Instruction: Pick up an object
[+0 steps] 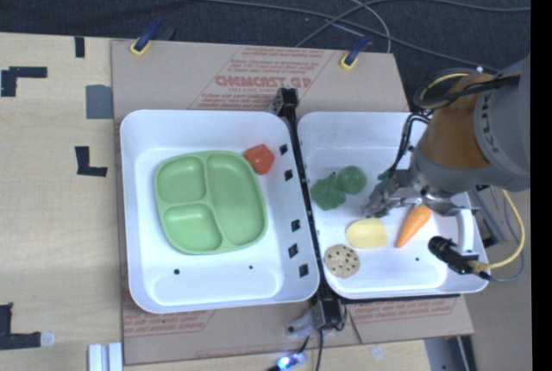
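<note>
Dark carpet with trailing cables behind; pale wooden bench under a cardboard sheet (259, 80) bearing two shallow white bins.

In the left white plastic bin (138, 188): a light green three-compartment plate (210, 202), with a small red-orange round piece (259, 158) just beside its upper right corner.

In the right white plastic bin (379, 281): a dark green leafy toy vegetable (338, 185), a cookie-like disc with dark specks (341, 260), a pale yellow rounded lump (366, 233), an orange toy carrot (413, 223).

Down low among these, the two-finger gripper (382, 198), between the leafy vegetable and the carrot. Cannot tell how it stands or whether anything is held.

Judging by this: nothing visibly lifted, pick not yet done.
</note>
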